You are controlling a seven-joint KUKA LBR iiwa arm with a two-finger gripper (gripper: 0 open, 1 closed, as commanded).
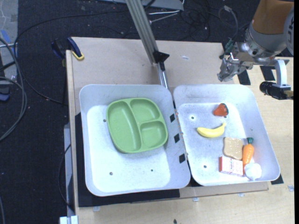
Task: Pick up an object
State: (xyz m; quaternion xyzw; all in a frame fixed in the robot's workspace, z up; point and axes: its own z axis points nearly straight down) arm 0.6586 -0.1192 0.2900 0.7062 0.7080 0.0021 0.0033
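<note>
Arm (273, 13): enters at the upper right of the camera view. The orange band sits at the top edge, the grey wrist section below it, and the limb slants downward and leftward toward the bins.

Gripper (227, 73): hangs from the wrist over bare worktop (117, 59), just beyond the far rim of the right bin (266, 139). It is above and apart from everything in that bin. The jaws point down; whether they are spread or pressed together cannot be told from this angle, and nothing shows between them.

Right bin, contents:
- Red item (221, 109), small and rounded, near the far wall, closest of all the objects to the gripper.
- Banana (210, 131), yellow, lying flat near the bin's middle, just below the red item.
- Bread slice (232, 148), tan, flat, toward the near right.
- Carrot (247, 153), orange with a green tip, lying beside the bread slice on its right, touching it or nearly so.
- Pink packet (231, 166), flat, just below the bread slice.
- White round item (253, 171), at the near right corner, next to the carrot's lower end.

Left bin (93, 171), contents:
- Green divided plate (137, 124), three compartments, lying in the far half of the bin.

Worktop, other: metal pole (142, 20) slanting from the top of the view down to the gap between the bins.
</note>
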